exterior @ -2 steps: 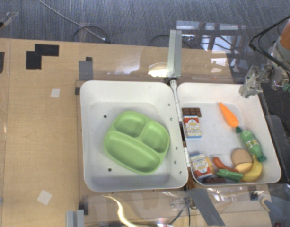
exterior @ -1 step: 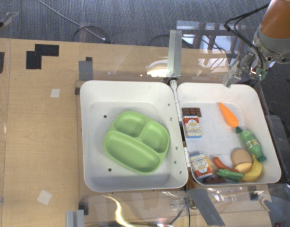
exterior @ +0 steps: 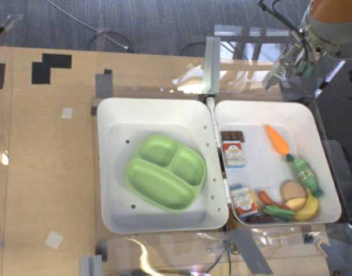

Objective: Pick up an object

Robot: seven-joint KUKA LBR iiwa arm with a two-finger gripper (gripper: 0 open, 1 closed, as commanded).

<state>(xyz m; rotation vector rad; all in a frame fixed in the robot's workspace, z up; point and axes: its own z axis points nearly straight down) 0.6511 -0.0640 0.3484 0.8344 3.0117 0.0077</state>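
Overhead, the gripper [exterior: 287, 66] hung beyond the far edge of the right bin [exterior: 253, 115], with nothing seen between its fingers; whether they were open I cannot tell. Carrot [exterior: 277, 139], green bottle [exterior: 302, 174] and banana [exterior: 308, 207] lay in that bin; a green plate [exterior: 166, 172] sat in the left bin [exterior: 115, 125].

The claw [exterior: 285, 68] hangs above the right bin's [exterior: 251, 115] far rim, holding nothing.

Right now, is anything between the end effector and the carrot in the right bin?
Nothing visible. The end effector hangs above the right bin's far rim, and the carrot lies alone on bare bin floor below it.
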